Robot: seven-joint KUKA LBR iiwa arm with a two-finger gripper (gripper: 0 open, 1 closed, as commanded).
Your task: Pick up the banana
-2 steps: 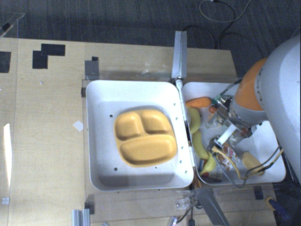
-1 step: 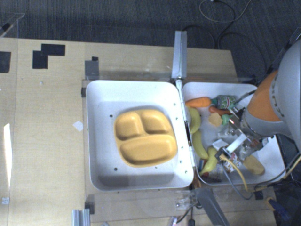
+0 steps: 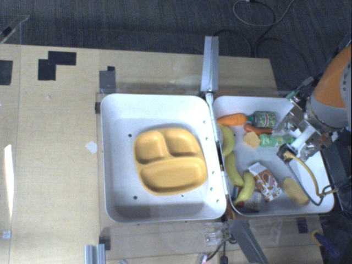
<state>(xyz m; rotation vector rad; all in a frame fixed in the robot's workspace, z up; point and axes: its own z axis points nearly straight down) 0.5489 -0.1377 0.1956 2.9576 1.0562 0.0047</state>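
Banana (image 3: 235,168) | right bin's left side | end effector (image 3: 294,142) well right

Tray (image 3: 170,161) in left bin (image 3: 113,164); banana (image 3: 235,169) along right bin's (image 3: 324,205) left wall, carrot (image 3: 234,119) behind, perhaps touching.

This is a robotics lab or test cell, not a home or kitchen. A plain wooden table (image 3: 55,147) carries two shallow white bins, the left bin (image 3: 115,147) and the right bin (image 3: 324,202), fixed side by side with metal brackets and an aluminium rail (image 3: 210,59) between them, and black tape marks (image 3: 55,64) are stuck to its top. A grey and orange industrial arm (image 3: 335,87) reaches in over the right bin, loose cables (image 3: 258,10) trail across dark office-style carpet (image 3: 137,10), and the bins hold plastic play food and a yellow divided tray (image 3: 169,159) rather than real groceries.
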